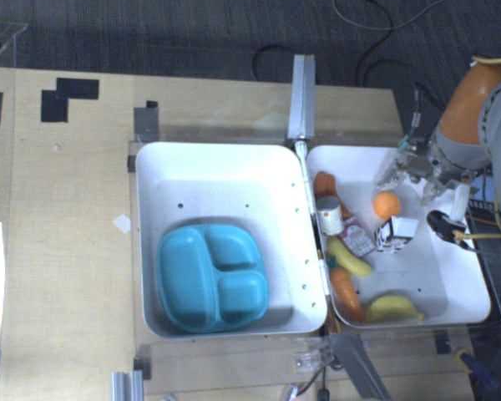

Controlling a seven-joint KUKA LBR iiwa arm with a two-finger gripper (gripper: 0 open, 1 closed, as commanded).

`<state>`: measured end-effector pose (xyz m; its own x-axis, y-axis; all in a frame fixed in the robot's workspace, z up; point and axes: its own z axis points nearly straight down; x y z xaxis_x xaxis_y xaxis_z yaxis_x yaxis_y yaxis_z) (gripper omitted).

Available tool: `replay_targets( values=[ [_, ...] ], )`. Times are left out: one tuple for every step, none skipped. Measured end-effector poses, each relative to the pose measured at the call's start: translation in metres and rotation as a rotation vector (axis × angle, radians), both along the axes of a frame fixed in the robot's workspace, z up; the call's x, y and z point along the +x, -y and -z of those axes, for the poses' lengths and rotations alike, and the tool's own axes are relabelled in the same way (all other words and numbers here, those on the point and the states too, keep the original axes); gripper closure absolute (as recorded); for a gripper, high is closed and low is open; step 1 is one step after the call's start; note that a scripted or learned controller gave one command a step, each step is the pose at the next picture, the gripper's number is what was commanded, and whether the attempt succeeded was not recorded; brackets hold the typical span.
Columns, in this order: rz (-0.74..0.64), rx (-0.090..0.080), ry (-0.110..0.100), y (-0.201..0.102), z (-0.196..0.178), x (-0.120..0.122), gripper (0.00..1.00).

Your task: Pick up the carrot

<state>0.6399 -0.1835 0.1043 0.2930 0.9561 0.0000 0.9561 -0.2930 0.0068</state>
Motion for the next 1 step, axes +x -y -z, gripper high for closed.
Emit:
replay_targets(
  values=[
    [-0.058, 0.002, -0.001, -0.0922, -0.0092, -0.0056, 0.0]
  ],
)
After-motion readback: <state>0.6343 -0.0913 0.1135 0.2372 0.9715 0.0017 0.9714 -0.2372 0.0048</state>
